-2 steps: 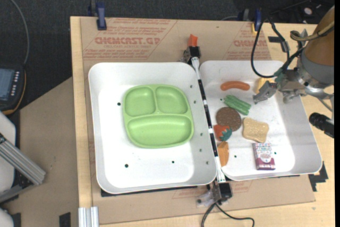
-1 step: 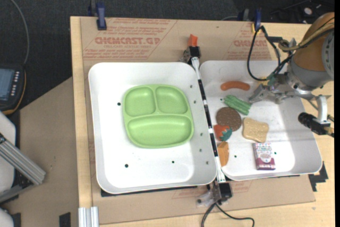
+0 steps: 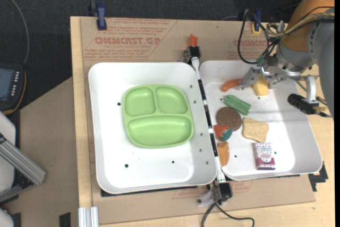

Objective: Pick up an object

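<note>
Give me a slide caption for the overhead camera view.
KUKA arm's gripper over a yellow block in the right bin of toy food; green divided plate in the left bin.

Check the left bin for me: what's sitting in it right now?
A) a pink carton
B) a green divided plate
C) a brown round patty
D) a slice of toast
B: the green divided plate lies in the left bin, while the loose food items lie in the right bin.
</note>
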Motion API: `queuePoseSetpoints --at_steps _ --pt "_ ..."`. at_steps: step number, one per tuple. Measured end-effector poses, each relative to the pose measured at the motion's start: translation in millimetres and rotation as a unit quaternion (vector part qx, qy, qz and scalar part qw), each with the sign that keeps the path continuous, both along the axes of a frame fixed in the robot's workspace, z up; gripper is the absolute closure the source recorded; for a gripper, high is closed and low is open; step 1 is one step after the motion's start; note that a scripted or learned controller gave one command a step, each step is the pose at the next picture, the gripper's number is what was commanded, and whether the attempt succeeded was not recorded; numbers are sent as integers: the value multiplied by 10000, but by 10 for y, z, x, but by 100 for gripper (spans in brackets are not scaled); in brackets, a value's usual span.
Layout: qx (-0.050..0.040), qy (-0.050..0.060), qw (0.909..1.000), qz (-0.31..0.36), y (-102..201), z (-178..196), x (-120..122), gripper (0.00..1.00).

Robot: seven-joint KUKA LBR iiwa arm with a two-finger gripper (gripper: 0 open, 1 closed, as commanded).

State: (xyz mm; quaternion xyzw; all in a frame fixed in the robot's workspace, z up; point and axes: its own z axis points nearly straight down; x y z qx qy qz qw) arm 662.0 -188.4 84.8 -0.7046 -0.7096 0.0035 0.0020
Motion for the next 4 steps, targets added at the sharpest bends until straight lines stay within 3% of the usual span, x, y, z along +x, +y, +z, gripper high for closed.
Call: queuePoseSetpoints --at_steps 1,2,3,4 --pt "3 -22 10000 -18 -12 112 -6 100" --pt "10 -70 10000 -19 351 1050 -316 100" --pt "24 -45 10000 1 983 1144 -299 100" --pt "30 -34 10000 -5 1537 1484 -853 100"
